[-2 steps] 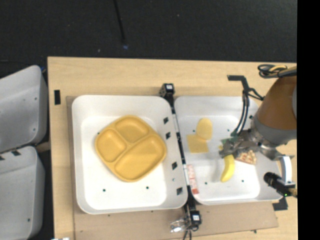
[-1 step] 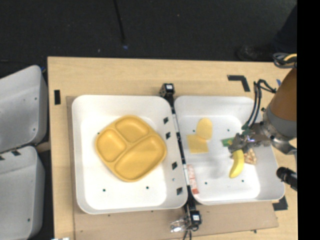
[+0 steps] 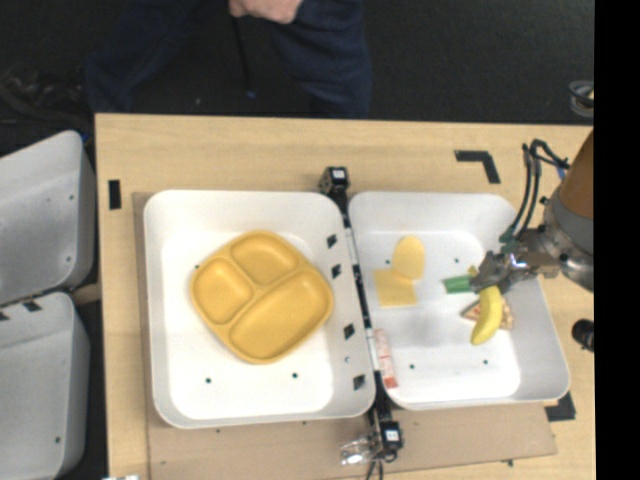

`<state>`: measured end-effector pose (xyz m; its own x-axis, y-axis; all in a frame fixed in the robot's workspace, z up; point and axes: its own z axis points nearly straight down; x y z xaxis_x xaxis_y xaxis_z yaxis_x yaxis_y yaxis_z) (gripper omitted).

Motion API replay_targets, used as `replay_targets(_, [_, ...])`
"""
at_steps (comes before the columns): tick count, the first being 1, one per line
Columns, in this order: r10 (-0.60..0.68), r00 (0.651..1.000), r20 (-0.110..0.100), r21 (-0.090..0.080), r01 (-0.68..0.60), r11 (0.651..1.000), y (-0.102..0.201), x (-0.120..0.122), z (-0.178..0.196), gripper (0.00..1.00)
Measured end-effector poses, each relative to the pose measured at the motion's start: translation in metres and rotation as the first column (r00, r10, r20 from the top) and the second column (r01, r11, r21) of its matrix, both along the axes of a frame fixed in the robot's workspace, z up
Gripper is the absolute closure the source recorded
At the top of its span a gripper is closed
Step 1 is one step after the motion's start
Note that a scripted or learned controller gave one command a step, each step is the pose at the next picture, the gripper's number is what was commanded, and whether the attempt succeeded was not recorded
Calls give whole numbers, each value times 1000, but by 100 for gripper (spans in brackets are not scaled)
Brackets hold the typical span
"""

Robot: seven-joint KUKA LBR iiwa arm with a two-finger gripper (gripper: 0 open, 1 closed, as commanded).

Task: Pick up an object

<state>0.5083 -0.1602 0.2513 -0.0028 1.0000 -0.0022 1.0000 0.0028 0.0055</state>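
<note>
- One gripper point(image 3: 497, 271) hangs by the right bin's point(image 3: 450, 393) right edge, just above the banana point(image 3: 487, 319); you cannot tell how it is set.
- Your banana looks light, smooth and stiff like a toy. It may slip, so take it across its middle.
- It is yellow and curved, with a green thing point(image 3: 457, 284) near its top.

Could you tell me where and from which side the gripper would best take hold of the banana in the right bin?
Probably across the banana's middle, coming from above. It lies flat near the right bin's right side, running roughly top to bottom in the view with a slight curve, so fingers closing across its narrow width should seat best. A green item and the gripper crowd its upper end; the lower half is freer.
</note>
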Motion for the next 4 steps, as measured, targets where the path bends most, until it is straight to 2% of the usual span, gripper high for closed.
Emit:
replay_targets(2, [3, 1000, -5, 3, -3, 1000, 88, -5, -10, 100])
replay_targets(3, [7, 1000, -4, 4, -7, 1000, 150, -1, -5, 100])
replay_targets(4, [6, 1000, -3, 4, -6, 1000, 202, -9, 1, 100])
